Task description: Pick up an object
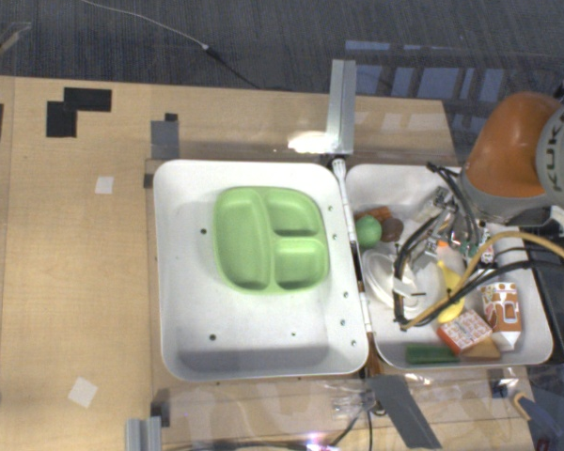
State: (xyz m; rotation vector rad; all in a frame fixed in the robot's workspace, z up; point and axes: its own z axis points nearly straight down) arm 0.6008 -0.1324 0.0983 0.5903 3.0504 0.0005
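Observation:
My gripper [430, 238] hangs low over the middle of the right bin [538, 350], wrapped in black cables. Several small objects lie under and around it. A green ball [368, 230] and a brown item [392, 222] sit at the bin's left side. Just left of the gripper is a clear round dish [380, 277]. A yellow banana-like piece [453, 292] lies just below the gripper. A red box [465, 330], a white carton [502, 308] and a dark green bar [431, 353] lie toward the front.
The left bin [183, 346] holds a light green divided tray [268, 238] in its middle. A metal post [342, 106] stands behind the wall between the bins. The arm's orange band [509, 153] looms over the right bin's far right corner.

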